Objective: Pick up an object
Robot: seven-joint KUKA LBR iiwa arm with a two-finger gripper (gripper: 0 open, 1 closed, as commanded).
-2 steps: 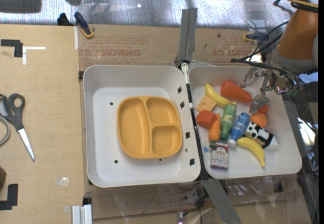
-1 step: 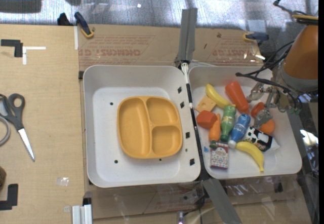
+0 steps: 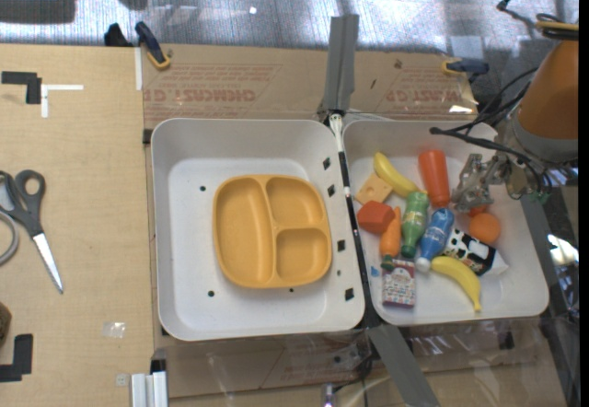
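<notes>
My gripper hangs over the right bin near its far right side, at the end of the grey arm with the orange band. Just below it lie an orange ball and a small red thing. Further left in the bin are an orange cylinder, a yellow banana, a cheese wedge, a red block, a green bottle, a blue bottle, a second banana, a cow-patterned item and a small carton.
The left bin holds a yellow divided plate. Scissors lie on the wooden bench at the far left. A grey strip runs between the bins at the back, and cables hang near the arm.
</notes>
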